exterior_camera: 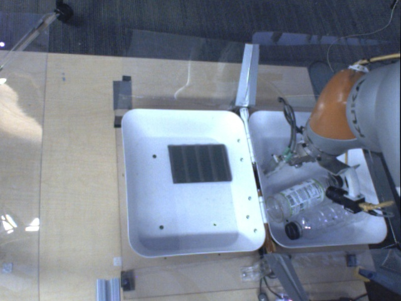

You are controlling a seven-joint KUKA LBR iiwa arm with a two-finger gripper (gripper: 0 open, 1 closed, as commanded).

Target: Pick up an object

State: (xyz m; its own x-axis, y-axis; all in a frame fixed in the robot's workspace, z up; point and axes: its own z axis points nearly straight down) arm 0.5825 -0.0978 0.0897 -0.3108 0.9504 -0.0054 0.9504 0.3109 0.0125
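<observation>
The gripper [289, 158] hangs in the right bin [376, 234], at twelve o'clock from the clear bottle [299, 198]; its grip state cannot be told.

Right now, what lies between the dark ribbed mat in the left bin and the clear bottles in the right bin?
In the camera view: bare white floor of the left bin, then the two bins' adjoining rims, before the clear bottles. The dark ribbed mat lies apart.

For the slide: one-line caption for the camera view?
Grey, orange-banded arm reaches into the right white bin over clear plastic bottles; a dark ribbed rectangular pad lies in the left bin.
</observation>
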